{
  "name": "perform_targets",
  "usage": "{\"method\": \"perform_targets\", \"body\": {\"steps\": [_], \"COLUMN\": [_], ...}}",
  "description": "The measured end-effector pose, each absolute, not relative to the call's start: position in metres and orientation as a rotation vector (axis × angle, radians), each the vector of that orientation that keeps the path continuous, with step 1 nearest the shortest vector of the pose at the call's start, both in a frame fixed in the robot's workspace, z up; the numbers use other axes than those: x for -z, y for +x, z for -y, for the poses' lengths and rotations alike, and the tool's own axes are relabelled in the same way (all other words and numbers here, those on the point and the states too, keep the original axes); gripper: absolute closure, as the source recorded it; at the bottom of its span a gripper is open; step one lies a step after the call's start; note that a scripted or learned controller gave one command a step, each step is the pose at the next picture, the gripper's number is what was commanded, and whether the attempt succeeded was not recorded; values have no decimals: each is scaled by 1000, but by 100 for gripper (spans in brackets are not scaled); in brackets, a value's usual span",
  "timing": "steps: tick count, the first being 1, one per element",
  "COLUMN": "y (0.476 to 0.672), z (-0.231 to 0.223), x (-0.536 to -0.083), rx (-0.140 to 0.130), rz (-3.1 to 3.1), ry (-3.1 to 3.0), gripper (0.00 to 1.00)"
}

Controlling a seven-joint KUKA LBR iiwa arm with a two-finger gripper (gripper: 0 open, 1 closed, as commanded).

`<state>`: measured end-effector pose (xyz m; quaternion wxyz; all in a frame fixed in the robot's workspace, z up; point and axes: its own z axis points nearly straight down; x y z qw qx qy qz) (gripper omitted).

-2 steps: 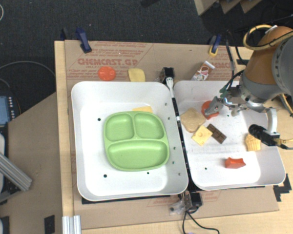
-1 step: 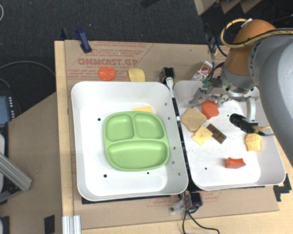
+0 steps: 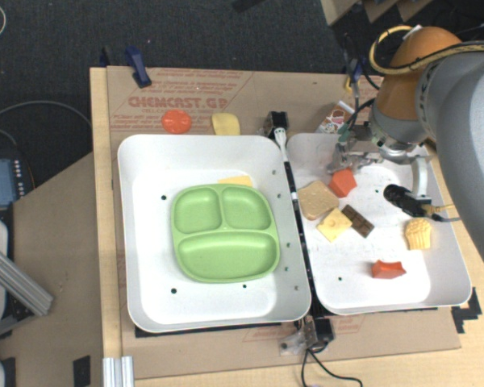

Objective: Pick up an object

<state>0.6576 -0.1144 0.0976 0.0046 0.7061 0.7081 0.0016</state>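
A red piece (image 3: 387, 270) was seen lowest in the right bin (image 3: 444, 285); the gripper (image 3: 344, 156) was parked over an orange block (image 3: 343, 183), jaws' state couldn't be told.

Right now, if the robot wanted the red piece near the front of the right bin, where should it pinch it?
Probably across the short width of the red piece, coming straight down from above. It lies flat and longer side to side on the right bin, apart from the yellow ridged piece and the other pieces, so fingers have room on both long edges.
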Motion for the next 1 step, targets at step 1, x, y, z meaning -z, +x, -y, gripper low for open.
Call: {"method": "perform_targets", "body": {"steps": [1], "y": [612], "z": [45], "x": [-191], "rx": [-11], "rz": [-2227], "ry": [2212], "gripper": [100]}}
